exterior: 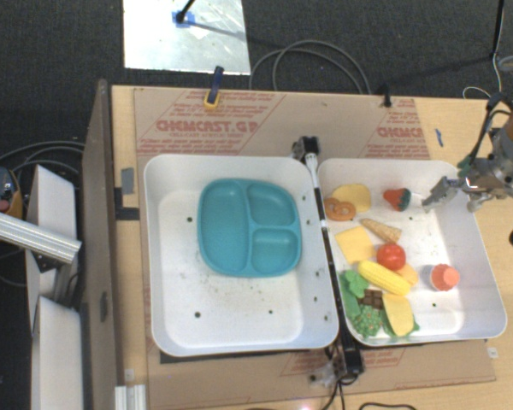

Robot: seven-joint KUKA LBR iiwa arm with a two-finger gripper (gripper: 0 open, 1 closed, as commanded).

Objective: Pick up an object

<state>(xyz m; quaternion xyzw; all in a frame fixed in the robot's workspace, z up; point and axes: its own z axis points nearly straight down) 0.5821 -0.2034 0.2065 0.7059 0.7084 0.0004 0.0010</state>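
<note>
The grey two-finger gripper [449, 190] hangs over the upper right edge of the right shallow white bin [487, 293], its fingers spread apart and grasping nothing. The bin's toy foods lie apart from it: a red strawberry [398, 198] just left of the fingers, a yellow corn cob [385, 278], a red tomato [392, 255]. A teal divided plate [248, 229] sits in the left white bin [175, 314].

divided plate [248, 229]: teal
bins [175, 314]: white
corn cob [385, 278]: yellow
tomato [392, 255]: red
cheese slice [355, 244]: yellow
desk [265, 118]: tan, red lettering
</note>
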